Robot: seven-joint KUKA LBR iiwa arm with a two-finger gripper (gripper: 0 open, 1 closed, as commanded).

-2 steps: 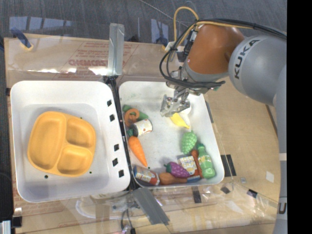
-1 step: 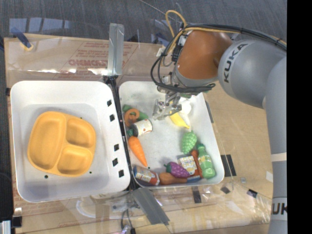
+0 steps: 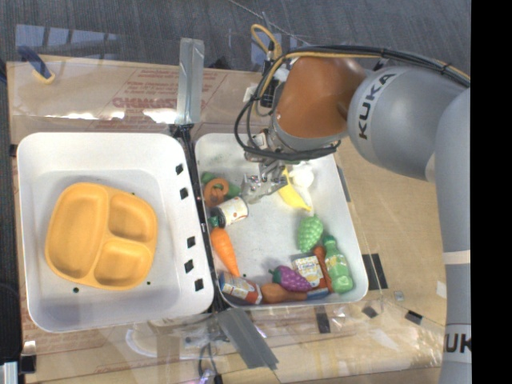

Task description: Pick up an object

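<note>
The right bin [image 3: 349, 214] is the landmark. Left of it, touching along the shared edge, sits the left bin [image 3: 32, 214], with a divided tray [image 3: 100, 234] inside. In the right bin, a carrot [image 3: 226, 250] lies by its left wall, a bottle [image 3: 338, 269] by its right wall, grapes [image 3: 293, 278] near its front.
</note>
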